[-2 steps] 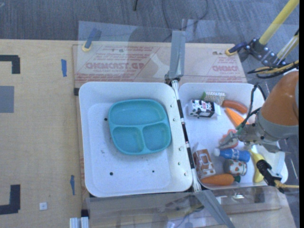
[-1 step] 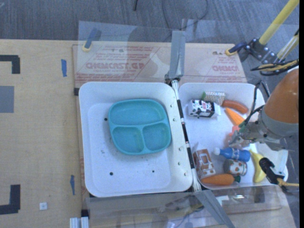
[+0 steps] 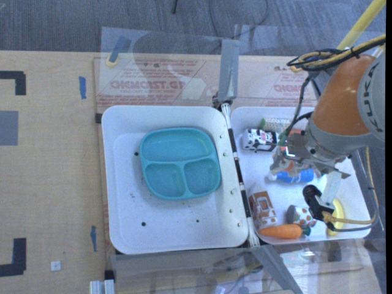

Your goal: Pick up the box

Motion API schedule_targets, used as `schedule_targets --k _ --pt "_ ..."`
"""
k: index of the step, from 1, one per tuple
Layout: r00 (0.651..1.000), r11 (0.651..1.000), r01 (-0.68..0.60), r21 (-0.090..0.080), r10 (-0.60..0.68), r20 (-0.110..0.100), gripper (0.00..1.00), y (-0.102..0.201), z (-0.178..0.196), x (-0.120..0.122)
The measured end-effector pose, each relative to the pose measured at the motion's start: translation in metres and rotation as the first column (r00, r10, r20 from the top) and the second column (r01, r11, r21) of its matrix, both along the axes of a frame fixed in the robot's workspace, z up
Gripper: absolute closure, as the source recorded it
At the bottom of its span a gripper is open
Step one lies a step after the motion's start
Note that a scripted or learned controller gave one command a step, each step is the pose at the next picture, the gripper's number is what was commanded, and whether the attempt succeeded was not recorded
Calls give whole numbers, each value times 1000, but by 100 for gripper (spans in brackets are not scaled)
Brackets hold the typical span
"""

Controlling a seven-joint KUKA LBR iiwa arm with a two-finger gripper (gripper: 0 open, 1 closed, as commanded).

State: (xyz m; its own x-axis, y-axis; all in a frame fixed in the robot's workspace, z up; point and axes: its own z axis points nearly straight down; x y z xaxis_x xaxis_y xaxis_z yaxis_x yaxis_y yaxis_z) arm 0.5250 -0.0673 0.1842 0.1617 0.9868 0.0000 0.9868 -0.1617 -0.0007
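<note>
The box [image 3: 262, 206] is small and brown with a white pattern. It lies flat near the left wall of the right bin [image 3: 358, 192], towards the front. My gripper [image 3: 283, 163] hangs over the middle of that bin, up and to the right of the box and apart from it. It is right beside a blue and white object [image 3: 295, 176], whose left end sits under the gripper.
An orange carrot [image 3: 282, 231] lies just in front of the box, with a small rounded toy [image 3: 299, 214] to its right. A black and white item [image 3: 258, 139] sits at the back of the right bin. The left bin [image 3: 122, 213] holds a blue divided plate [image 3: 180, 162].
</note>
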Motion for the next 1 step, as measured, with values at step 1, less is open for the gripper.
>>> schedule_targets --k 1 --pt "998 998 55 -1 -55 1 100 21 0 7"
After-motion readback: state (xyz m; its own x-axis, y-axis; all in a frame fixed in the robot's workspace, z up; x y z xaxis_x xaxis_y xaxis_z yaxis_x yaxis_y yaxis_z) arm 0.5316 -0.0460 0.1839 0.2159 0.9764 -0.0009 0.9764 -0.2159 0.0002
